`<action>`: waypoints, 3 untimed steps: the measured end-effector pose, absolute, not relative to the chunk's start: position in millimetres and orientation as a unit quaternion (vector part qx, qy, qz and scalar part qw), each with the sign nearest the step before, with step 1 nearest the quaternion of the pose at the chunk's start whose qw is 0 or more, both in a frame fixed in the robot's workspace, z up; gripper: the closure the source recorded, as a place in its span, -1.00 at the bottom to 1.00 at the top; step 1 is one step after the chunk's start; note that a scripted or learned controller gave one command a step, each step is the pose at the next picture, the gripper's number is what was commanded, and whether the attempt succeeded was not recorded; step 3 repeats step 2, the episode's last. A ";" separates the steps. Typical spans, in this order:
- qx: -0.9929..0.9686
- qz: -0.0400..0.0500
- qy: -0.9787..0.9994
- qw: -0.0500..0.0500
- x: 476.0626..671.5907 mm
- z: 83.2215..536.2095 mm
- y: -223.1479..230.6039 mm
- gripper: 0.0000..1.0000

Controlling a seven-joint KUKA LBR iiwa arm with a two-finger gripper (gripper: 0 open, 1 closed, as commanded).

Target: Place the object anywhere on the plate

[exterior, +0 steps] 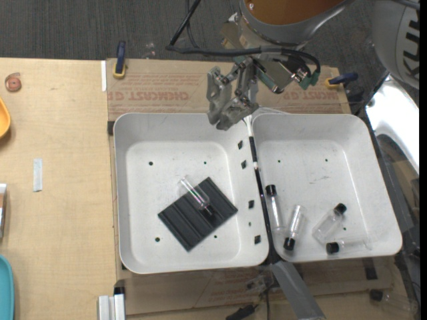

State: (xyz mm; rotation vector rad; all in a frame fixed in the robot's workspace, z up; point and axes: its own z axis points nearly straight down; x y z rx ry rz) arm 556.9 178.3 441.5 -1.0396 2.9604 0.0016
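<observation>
Claw (227, 115): hangs over the far rim where the two bins meet, above the centre divide; nothing is seen between its metal fingers, and whether they stand apart or together cannot be told.
Arm (287, 5): grey with an orange band, reaching in from the upper right, cables trailing off it.
Plate (193, 215): dark ribbed square, lying turned at an angle on the floor of the left bin (133, 179).
Object (198, 196): a clear tube with a dark cap, lying across the plate's upper part, touching it.
Right bin (313, 159): holds four more clear tubes with dark caps, one (273, 205) along its left wall, the others nearer the front right corner.
Worktop (53, 179): pale wood to the left; brown cardboard (167, 92) under the bins.
</observation>
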 end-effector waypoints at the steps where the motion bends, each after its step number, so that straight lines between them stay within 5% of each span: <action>1: -0.374 0.000 0.927 0.001 486.3 442.2 163.7 1.00; 2: -0.472 0.000 0.881 0.002 559.0 441.4 129.7 1.00; 3: -0.472 0.000 0.881 0.002 559.0 441.4 129.7 1.00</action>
